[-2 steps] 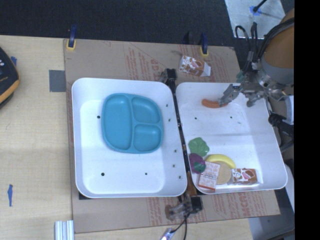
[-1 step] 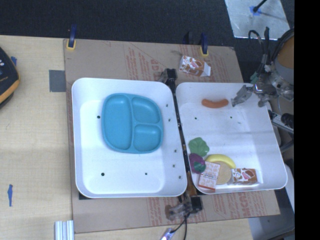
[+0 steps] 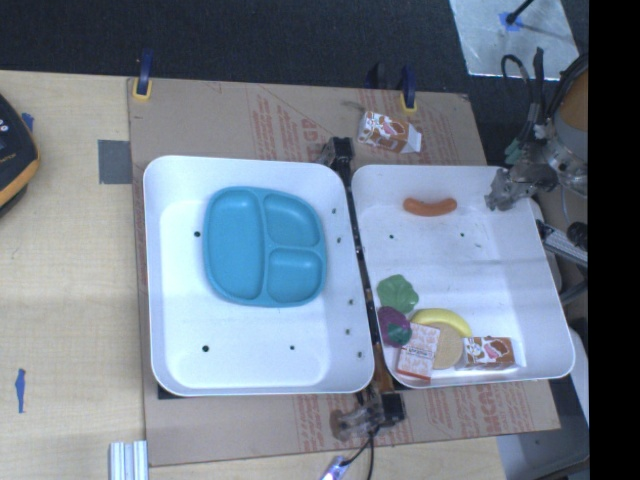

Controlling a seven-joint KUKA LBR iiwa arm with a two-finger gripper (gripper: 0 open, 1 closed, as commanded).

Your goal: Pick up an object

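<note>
The right bin holds a small sausage near its far edge. Along its near edge lie a green toy vegetable, a purple piece, a yellow banana, a round biscuit-coloured piece and two printed packets. My gripper hovers at the bin's far right corner, to the right of the sausage and apart from it. Nothing shows between its fingers.
The left bin holds a blue divided plate. Another printed packet lies on the cardboard behind the right bin. A yellow and black device sits at the bench's left edge.
</note>
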